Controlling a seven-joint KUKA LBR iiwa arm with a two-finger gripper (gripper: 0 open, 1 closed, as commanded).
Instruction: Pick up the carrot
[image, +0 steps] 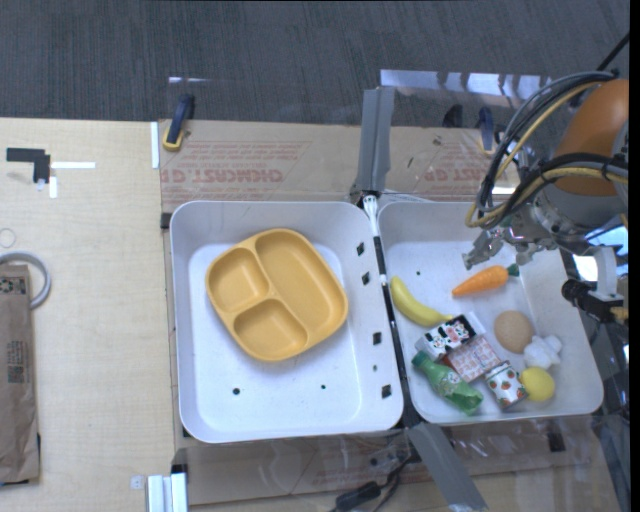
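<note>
While the grey arm with its orange band reaches in from the right, we see the gripper (490, 250) hanging over the right bin (430, 400), its metal fingers pointing down just above the carrot (481, 282). We cannot tell how far the fingers are spread; cables and the wrist crowd that part of the view. The carrot lies on the bin floor directly beneath and slightly toward the near side of the gripper, its green stub end toward the arm, and nothing shows it gripped between the fingers.

Below and to the left of the gripper lies a banana (416, 303). Farther below it we find an egg (513, 330), a white object (543, 350), a lemon (538, 384), a small can with a red-patterned label (505, 386), a red-and-white packet (472, 357), a black-and-white carton (441, 337) and a green packet (448, 386); we cannot read the writing on any of them.

Well to the left of the gripper, in the left bin (200, 400), rests a yellow divided plate (277, 293). Beyond the bins, red lettering on a cardboard sheet (260, 160) appears upside down and is too unclear for us to read.
</note>
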